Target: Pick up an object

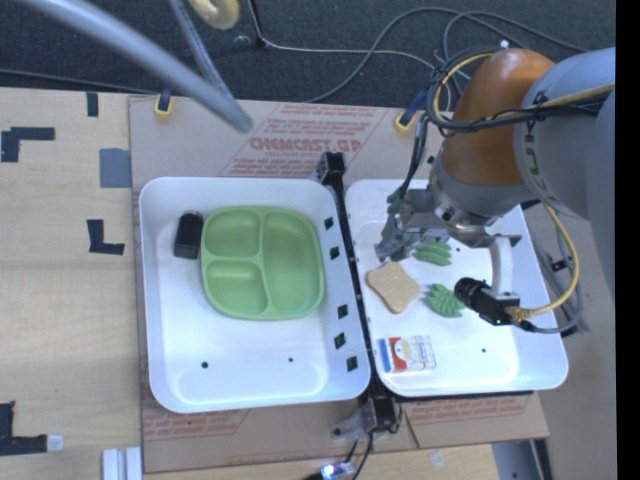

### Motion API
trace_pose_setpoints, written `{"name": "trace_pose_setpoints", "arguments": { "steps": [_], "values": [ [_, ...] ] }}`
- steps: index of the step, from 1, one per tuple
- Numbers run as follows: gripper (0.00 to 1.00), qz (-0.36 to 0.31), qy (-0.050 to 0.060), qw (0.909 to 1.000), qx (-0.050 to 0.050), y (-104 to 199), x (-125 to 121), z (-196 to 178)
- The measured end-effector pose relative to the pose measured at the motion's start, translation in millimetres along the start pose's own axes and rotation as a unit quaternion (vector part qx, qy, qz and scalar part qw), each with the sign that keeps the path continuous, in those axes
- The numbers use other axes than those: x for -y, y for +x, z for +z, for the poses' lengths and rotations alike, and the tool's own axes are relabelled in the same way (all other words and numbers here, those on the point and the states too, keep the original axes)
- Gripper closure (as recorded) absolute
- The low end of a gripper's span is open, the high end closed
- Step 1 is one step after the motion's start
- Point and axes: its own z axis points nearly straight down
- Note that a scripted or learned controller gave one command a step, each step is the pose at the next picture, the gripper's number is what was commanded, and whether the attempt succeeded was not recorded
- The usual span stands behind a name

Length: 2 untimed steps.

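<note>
Toast slice point(393, 288) lies in right bin point(540, 368); fingers point(392, 248) just above it; grip state unclear.

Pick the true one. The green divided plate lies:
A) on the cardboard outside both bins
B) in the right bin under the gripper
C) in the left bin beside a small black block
C: the green plate lies in the left bin, a small black block at its left edge.

Even, bright overhead light; soft shadows inside the white bins point(160, 298); the grey pole point(120, 43) at top left is blurred.
</note>
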Motion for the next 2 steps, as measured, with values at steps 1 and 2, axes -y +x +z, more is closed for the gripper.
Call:
{"name": "trace_pose_setpoints", "arguments": {
  "steps": [1, 2],
  "values": [
    [1.0, 0.0, 0.001, 1.0, 0.0, 51.5, -26.3, 13.6],
    [1.0, 0.0, 0.0, 1.0, 0.001, 98.0, -61.3, 20.4]
  ]
}}
